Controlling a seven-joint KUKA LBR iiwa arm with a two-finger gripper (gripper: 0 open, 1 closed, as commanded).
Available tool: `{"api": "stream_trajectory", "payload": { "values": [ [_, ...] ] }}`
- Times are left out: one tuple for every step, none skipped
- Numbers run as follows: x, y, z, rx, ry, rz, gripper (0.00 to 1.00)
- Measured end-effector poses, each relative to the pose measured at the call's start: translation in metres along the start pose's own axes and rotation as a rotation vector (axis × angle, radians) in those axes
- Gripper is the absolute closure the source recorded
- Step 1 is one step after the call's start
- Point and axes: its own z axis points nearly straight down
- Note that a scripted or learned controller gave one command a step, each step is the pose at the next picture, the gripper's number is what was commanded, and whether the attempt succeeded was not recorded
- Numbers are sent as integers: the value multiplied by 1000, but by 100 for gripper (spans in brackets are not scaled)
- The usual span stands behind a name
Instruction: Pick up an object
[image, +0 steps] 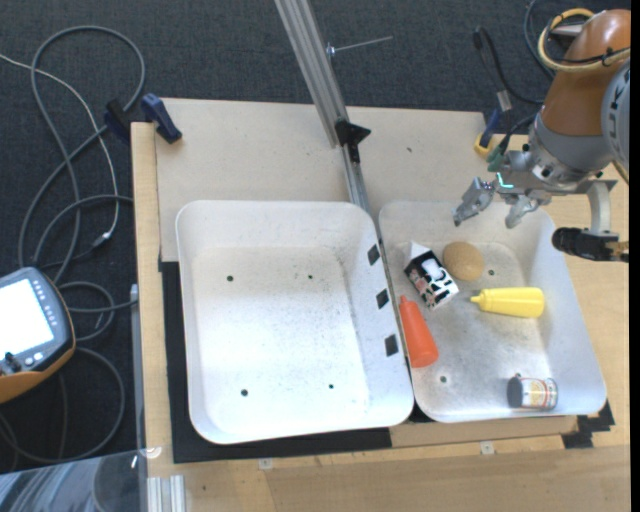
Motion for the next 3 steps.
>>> {"api": "stream_trajectory", "payload": {
  "values": [
    [0,1,-4,-5,-2,-2,0],
    [-3,1,59,1,-1,1,0],
    [-3,3,104,-9,-4,-1,0]
  ]
}}
